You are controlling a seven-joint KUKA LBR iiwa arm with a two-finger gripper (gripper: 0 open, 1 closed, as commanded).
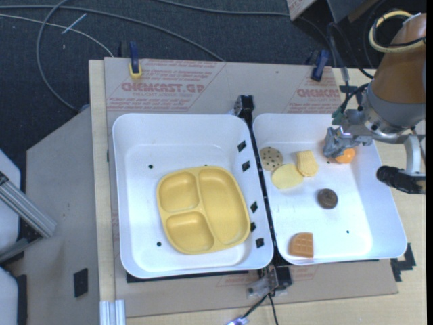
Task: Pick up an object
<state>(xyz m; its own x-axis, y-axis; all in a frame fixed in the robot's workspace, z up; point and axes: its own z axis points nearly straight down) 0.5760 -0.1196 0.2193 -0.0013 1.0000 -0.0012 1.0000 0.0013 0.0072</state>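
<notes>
My gripper (336, 146) hangs low over the back right part of the right bin (379, 246), right beside a small orange piece (346, 156) that peeks out from under its right side. Whether the piece is between the fingers cannot be made out. Other food items lie in the same bin: a speckled cookie (271, 158), a pale yellow slice (287, 177), a yellow chunk (306, 163), a small brown round (328, 198) and an orange-brown wedge (302, 244) near the front wall.
The left bin (135, 141) holds a yellow three-compartment tray (201, 209). A black divider with clips (252, 154) runs between the bins. The arm's orange band (402, 66) looms over the right bin's back right corner.
</notes>
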